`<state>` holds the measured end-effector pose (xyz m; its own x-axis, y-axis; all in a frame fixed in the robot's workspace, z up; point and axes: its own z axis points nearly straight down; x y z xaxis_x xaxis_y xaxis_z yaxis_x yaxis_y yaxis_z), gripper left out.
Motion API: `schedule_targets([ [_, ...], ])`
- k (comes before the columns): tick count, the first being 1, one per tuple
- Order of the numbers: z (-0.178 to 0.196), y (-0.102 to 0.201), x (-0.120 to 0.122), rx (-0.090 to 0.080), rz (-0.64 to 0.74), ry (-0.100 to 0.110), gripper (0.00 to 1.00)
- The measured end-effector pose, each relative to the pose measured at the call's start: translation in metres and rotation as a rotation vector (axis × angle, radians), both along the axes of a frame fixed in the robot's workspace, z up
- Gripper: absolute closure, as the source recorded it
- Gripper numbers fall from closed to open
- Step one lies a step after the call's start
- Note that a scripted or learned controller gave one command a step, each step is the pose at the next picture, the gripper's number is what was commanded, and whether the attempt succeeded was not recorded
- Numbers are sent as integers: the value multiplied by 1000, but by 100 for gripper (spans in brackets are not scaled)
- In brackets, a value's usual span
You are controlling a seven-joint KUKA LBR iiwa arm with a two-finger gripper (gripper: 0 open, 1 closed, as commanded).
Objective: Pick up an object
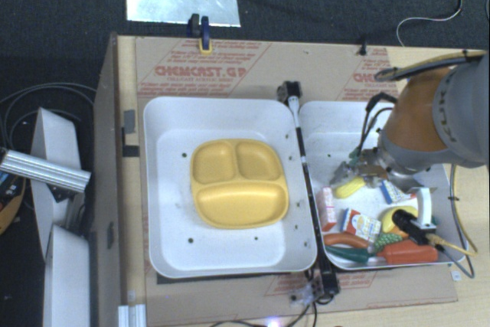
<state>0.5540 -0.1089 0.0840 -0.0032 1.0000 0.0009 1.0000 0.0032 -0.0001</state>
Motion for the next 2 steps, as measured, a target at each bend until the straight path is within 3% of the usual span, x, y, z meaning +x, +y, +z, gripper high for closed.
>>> schedule_targets([
  [1, 11, -1, 1, -1, 0, -3, 100],
  [2, 102, 82, 59, 0, 1, -5, 100],
])
